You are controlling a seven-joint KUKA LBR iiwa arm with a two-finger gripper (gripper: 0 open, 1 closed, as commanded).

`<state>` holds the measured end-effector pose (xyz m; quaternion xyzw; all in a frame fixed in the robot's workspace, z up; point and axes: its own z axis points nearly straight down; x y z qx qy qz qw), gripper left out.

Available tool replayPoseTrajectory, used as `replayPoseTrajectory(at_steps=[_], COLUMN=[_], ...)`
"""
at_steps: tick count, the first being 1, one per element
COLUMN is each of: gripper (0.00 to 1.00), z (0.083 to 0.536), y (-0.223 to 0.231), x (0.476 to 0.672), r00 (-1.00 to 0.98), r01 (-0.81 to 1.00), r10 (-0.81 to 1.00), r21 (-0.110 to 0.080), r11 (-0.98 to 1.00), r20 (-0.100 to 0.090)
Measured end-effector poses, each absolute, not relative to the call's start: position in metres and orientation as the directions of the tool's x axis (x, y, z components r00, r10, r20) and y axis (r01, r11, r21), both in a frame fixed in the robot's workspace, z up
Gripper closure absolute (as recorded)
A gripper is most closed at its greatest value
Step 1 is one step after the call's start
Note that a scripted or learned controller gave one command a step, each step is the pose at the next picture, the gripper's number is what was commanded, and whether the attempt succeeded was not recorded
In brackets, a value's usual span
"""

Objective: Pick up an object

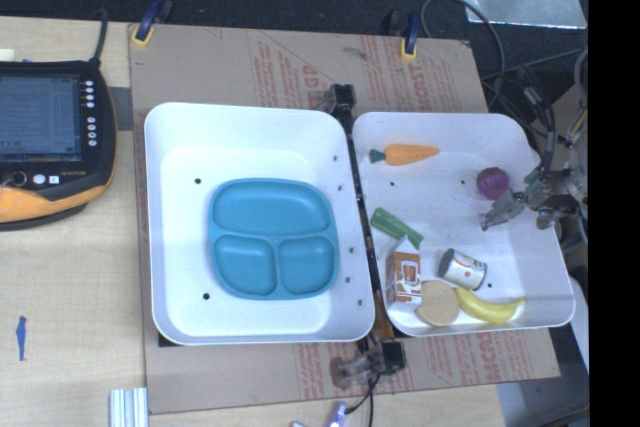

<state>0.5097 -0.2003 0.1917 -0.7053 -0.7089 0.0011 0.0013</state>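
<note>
The gripper hangs at the right bin's right side — whether it is spread or pressed together I cannot tell. The purple onion lies just left and slightly farther — the closest candidate.

Teach pendant on bench left; blue clamps on cardboard; possibly tape, blue mark.

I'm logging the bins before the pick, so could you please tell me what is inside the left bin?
The left bin holds a blue divided plate, lying flat near its middle. Its three compartments look bare. Whatever lies under the plate is covered.
</note>
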Motion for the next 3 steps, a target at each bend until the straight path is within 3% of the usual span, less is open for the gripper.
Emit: replayPoseTrajectory(at_steps=[1, 2, 3], gripper=[0.0, 0.0, 0.0], z=[0.127, 0.092, 0.121], y=[-0.211, -0.187, -0.211], x=[0.564, 0.61, 0.657], r00=[-0.009, -0.007, -0.006], r01=[1.0, 1.0, 1.0], r10=[1.0, 1.0, 1.0], r21=[-0.004, -0.003, -0.001], r11=[0.009, 0.007, 0.006], r20=[-0.002, -0.001, 0.0])
